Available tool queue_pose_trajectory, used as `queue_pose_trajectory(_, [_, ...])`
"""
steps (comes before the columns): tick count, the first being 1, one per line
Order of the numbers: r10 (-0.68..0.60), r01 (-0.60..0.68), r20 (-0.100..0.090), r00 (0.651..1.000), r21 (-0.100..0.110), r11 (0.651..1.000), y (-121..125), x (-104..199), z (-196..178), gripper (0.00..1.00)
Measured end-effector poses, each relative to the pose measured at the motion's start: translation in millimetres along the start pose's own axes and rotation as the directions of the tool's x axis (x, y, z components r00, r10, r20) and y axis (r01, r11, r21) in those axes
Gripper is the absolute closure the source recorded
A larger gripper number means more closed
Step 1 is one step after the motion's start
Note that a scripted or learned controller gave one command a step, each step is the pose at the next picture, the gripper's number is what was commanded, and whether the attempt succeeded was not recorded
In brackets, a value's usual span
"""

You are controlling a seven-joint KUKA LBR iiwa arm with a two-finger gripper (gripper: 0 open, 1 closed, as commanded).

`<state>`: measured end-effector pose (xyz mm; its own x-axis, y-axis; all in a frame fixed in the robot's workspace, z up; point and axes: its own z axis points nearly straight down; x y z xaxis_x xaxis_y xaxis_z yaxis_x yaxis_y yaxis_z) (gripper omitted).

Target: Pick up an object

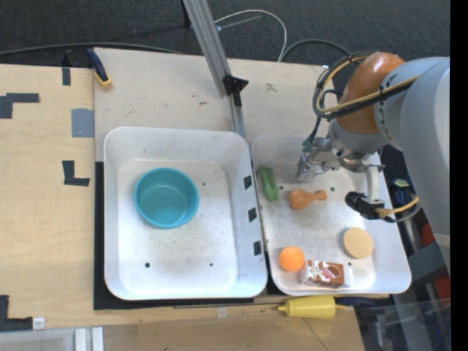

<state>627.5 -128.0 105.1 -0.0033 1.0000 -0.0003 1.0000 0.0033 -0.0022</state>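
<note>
We see the gripper low in the right bin, at the bin's 12 o'clock; its opening we cannot tell, nothing visibly held. Nearest target: tan drumstick toy, just at its 6 o'clock, near the green piece. We judge it light, stiff, smooth plastic, likely to roll; grip across the fat end.
</note>
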Motion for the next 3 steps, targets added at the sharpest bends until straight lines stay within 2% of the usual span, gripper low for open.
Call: queue_pose_trajectory(3, [0.002, -0.002, 0.001, 1.0, -0.008, 1.0, -13.8, 3.0, -171.2, 1.0])
